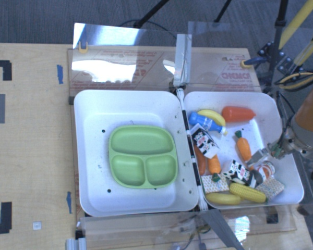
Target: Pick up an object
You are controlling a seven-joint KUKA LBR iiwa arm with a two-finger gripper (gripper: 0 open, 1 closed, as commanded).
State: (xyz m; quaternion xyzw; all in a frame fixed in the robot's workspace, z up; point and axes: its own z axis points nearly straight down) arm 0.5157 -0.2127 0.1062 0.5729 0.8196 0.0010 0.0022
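Crowding the right-hand shallow white bin point(281, 119) are small plastic toy foods: an orange carrot point(243, 148), a yellow banana point(212, 117), a yellow corn cob point(247, 192), a red pepper point(238, 113) and a blue bottle point(204, 123). The left-hand white bin point(88, 139) holds a green three-compartment plastic tray point(143, 156). Both bins sit on a pale wooden bench point(31, 139) over dark carpet point(41, 9). The metal two-finger gripper point(262, 157) hangs low just beside the carrot, nothing visibly between its fingers; their spread cannot be told.
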